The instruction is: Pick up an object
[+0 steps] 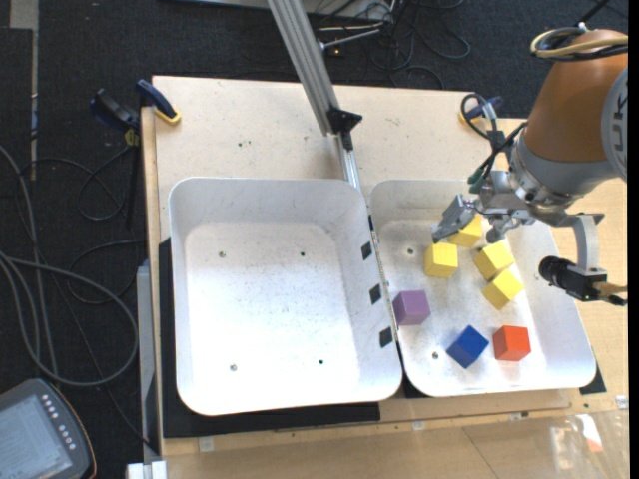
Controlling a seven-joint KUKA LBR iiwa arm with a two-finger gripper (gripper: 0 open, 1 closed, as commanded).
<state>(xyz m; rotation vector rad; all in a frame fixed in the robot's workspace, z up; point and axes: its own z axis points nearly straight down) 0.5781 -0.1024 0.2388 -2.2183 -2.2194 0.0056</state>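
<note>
Lowest in the right bin (559, 372) sit blue cube (467, 346) and red cube (511, 342). Above them, my pincer (477, 220) is spread wide around a yellow cube (466, 233), not yet closed; lifting remains.

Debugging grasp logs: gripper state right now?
Gripper: open, fingers spread, low in the right bin over the yellow blocks; nothing seen between its fingers.
</note>
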